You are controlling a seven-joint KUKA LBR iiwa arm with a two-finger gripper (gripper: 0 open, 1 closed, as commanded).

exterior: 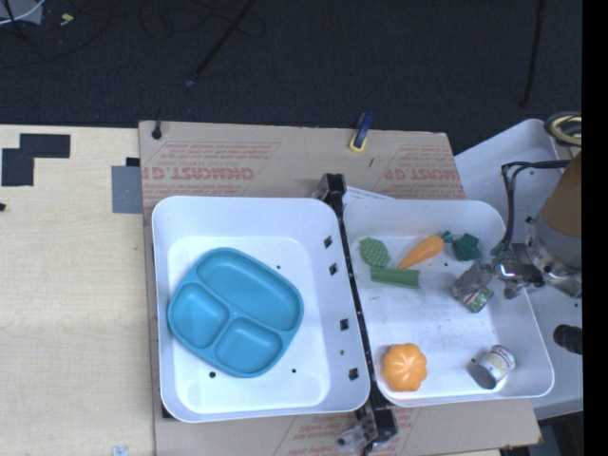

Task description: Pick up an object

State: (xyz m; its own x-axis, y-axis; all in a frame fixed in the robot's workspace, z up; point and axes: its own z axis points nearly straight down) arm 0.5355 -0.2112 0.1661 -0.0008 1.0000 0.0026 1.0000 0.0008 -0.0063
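Observation:
The right white bin [432, 394] holds several small objects. A carrot [422, 251] lies near its far side, between a light green knobbly piece [373, 251] and a dark green piece [465, 246]. A green bar [394, 275] lies just in front of the knobbly piece. An orange pumpkin [404, 367] sits near the front edge, and a small silver can [492, 365] lies on its side at the front right. My gripper [475, 288] is low over the bin's right side, right of the green bar. A small greyish-green thing [478, 300] is at its tip; whether it is gripped is unclear.
The left white bin [166, 245] holds a blue divided plate [236, 310]. A black divider [344, 293] runs between the bins. Cardboard [247, 160] lies under both bins. The arm's wrist [560, 226] and cables stand over the right bin's right rim.

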